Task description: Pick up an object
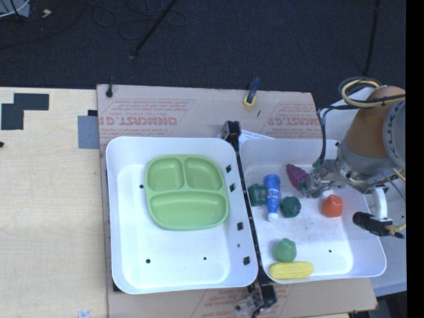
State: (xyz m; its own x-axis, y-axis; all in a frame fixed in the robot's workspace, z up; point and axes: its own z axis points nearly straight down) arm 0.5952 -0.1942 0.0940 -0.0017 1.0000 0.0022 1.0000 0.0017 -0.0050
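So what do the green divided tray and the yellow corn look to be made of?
Green tray: likely moulded plastic, matte, with an even colour and soft rounded compartment edges. Yellow corn: probably plastic or rubber toy food, with a uniform bright colour and slight sheen; too small to be sure.

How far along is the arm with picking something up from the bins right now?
Nothing looks picked yet. The tool is low in the right bin, beside the purple object and near the orange one; I can't see anything between its fingers. The blue bottle and yellow corn lie untouched. The grasp and lift remain.
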